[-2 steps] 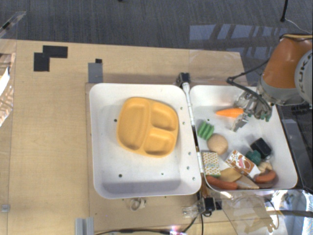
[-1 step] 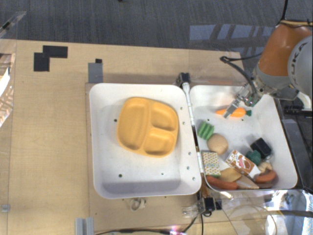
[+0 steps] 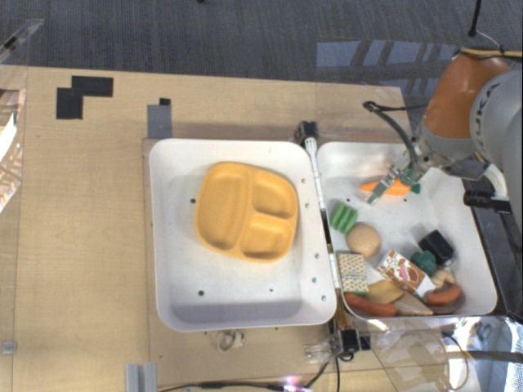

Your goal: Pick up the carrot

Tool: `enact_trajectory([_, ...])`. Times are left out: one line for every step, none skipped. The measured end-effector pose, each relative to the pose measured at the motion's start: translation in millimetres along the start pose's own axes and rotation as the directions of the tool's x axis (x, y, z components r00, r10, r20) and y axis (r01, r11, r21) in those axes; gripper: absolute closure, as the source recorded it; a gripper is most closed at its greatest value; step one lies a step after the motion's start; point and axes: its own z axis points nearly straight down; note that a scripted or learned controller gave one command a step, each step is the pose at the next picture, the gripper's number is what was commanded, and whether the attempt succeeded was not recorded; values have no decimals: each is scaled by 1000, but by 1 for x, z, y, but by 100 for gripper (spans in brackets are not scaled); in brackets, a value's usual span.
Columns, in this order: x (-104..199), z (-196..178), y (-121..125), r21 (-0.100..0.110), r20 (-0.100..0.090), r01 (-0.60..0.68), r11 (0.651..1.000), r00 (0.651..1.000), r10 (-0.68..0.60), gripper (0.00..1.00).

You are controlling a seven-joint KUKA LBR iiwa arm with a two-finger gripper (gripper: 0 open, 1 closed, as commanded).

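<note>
On the worktop [image 3: 82,243] two shallow white bins sit side by side. The left bin [image 3: 176,300] carries a yellow divided tray [image 3: 245,211] set a little toward its far side. The right bin [image 3: 474,251] carries the clutter: the carrot [image 3: 382,189] lies near the bin's far edge, roughly midway along it, its orange body running left to right. The pincer [image 3: 406,176] is down at the carrot's right end, the fingers close on either side of that end and seemingly touching it, though the view is too small to tell whether they are pinching it or only resting against it. The grey arm with its orange band [image 3: 458,96] comes in over the bin's far right corner. Nearer the middle of the right bin, by its left wall, lies a green ridged piece [image 3: 344,217], with a tan ball [image 3: 364,239] just beside it. Along the near edge sit a patterned card [image 3: 353,272], a small printed carton [image 3: 405,273], two sausages [image 3: 372,306] and a black block [image 3: 435,245] toward the right wall.
</note>
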Motion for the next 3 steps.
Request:
enact_trajectory([10, 0, 3, -6, 4, -244, 970, 970, 244, 0])
enact_trajectory([-1, 0, -45, -5, 3, -406, 914, 914, 406, 0])
enact_trajectory([-28, 3, -19, 5, -1, -684, 730, 730, 684, 0])
